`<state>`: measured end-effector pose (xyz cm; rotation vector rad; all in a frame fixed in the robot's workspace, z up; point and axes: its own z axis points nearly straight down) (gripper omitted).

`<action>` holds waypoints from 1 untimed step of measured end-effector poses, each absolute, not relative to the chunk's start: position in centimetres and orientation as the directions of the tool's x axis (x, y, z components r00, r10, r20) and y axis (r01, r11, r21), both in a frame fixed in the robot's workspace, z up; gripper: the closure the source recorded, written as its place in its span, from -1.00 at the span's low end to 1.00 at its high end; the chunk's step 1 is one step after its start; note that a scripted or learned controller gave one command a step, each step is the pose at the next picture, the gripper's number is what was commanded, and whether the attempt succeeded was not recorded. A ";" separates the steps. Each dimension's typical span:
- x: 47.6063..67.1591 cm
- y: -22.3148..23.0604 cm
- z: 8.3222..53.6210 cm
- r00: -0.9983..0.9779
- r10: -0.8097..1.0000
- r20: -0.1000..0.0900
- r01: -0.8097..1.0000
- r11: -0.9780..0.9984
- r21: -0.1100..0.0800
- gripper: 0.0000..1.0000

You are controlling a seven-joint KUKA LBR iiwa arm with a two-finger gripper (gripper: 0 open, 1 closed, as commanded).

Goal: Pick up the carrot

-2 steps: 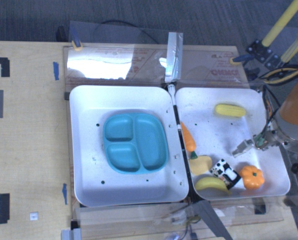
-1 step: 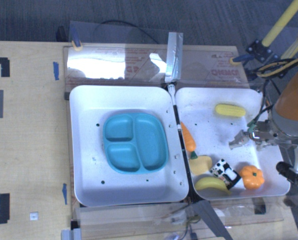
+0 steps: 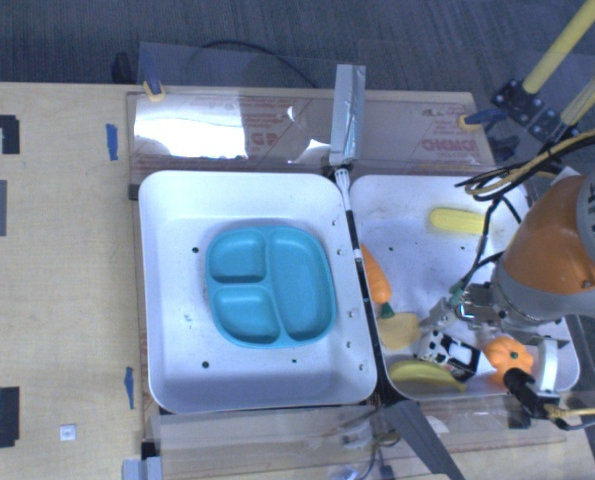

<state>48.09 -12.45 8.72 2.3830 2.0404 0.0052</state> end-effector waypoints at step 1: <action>54.5 -18.1 10.4 0.793 0.609 -0.002 0.609 -0.793 -0.001 -1.00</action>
